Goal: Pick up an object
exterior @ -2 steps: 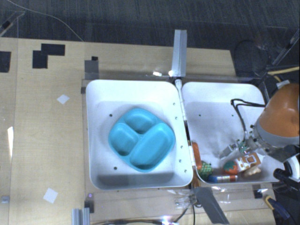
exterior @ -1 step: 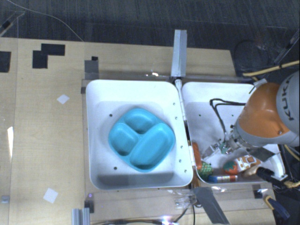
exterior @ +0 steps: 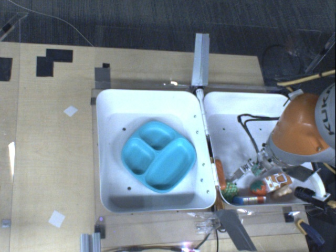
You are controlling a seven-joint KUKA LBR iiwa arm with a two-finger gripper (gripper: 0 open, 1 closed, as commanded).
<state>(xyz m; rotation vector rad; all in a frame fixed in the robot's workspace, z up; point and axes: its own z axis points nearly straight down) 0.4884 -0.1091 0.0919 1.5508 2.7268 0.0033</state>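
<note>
The greatest risk is judged to lie in the crowding at the lower edge of the right bin [exterior: 231,106], in the lower right of the frame. There a heap of small objects [exterior: 257,189] is packed together against the near wall: an orange carrot-like piece [exterior: 220,173] lying along the divider, a dark ball-like thing [exterior: 231,191], a marker-like stick [exterior: 251,198] and a brown-and-white packet [exterior: 276,182]. These are touching or overlapping, so a closing claw could be expected to pinch two things at once, to push one aside, or to slip off a rounded surface and come up with nothing. The wall just beside the heap could also be struck.

The claw [exterior: 253,168] is seen low over the heap, below the orange band [exterior: 296,127] of the arm. How far it is parted cannot be told, since the metal parts are small and blurred against the clutter. Nothing can be made out as held.

In the left bin [exterior: 107,140] a blue divided tray [exterior: 158,155] is lying, well apart from the claw.
</note>
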